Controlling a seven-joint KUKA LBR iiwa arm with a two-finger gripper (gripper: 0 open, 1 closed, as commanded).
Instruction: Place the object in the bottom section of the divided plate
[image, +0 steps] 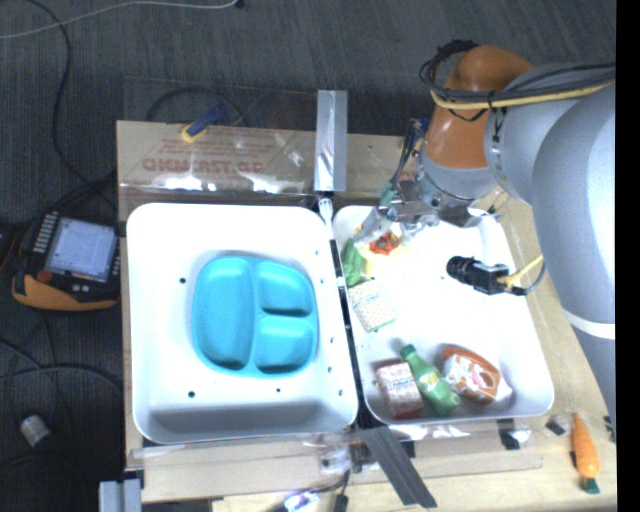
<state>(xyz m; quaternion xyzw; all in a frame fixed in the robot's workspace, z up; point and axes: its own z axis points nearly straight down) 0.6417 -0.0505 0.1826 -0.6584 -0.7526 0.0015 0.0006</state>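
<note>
- Closest to camera: orange-handled tool (585, 455) lay on bench (250, 468), outside right bin (480, 320) at its 5 o'clock corner.
- Right bin, 6 o'clock edge: brown packet (397, 388), green bottle (428, 378) and orange-red packet (470, 373) sat in a row. Bottle was in the middle, touching both, with its neck toward 11 o'clock.
- Right bin, 9 o'clock wall: white mesh-patterned packet (370, 305) lay flat. Green item (353, 262) sat just past it toward 11 o'clock, against the wall.
- Small red-and-orange object (383, 243) lay in right bin's 11 o'clock corner, just beside green item and right under gripper.
- Gripper (400, 213) hung over that same corner, with grey arm (560, 150) coming in from 2 o'clock and orange band (470, 110) above the wrist.
- Gripper open or closed: could not tell. Contact with the red-and-orange object: could not tell either.
- Left bin (160, 400) held blue divided plate (225, 310), roughly centred. The plate had one big section on its 9 o'clock side and two smaller ones on its 3 o'clock side, one toward 1 o'clock, one toward 5 o'clock.
- Object and plate were well apart, in separate bins.
- Clear plastic sheet (225, 160) with red lettering lay on bench at 12 o'clock of left bin.
- Handheld screen unit (70, 255) sat off the bench on dark floor, at 9 o'clock of left bin.
</note>
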